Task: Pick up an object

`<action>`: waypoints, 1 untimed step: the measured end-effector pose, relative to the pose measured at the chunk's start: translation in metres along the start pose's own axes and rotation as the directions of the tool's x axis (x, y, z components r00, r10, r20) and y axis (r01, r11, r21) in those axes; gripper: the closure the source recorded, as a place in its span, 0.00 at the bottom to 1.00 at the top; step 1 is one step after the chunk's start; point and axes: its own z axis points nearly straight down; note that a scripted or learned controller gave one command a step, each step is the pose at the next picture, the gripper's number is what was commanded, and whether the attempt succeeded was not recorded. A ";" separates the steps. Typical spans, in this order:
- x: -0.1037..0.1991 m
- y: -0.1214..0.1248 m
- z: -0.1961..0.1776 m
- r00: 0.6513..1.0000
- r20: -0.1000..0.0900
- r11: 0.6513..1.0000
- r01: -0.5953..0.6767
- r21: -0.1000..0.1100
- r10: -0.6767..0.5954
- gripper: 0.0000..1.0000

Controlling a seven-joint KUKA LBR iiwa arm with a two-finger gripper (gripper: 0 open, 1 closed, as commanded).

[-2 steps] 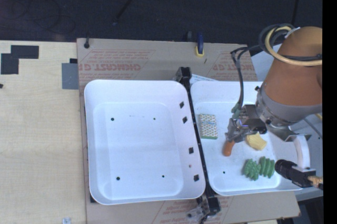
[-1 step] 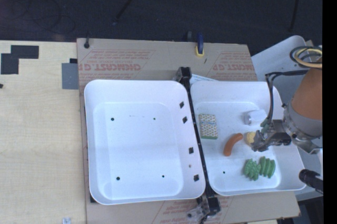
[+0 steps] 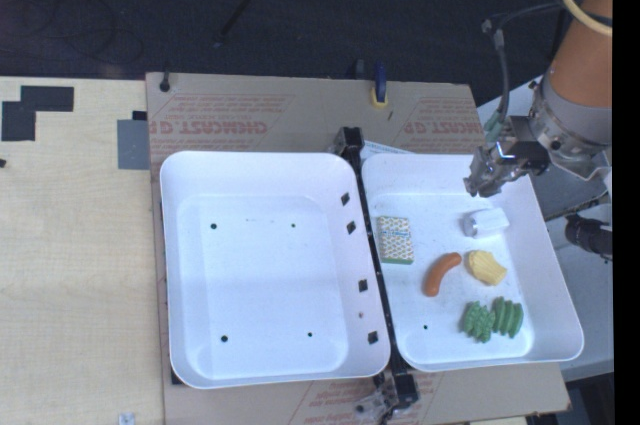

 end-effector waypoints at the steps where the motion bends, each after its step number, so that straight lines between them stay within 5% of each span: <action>1: -0.139 -0.061 -0.010 1.000 0.005 1.000 -0.022 0.013 0.022 1.00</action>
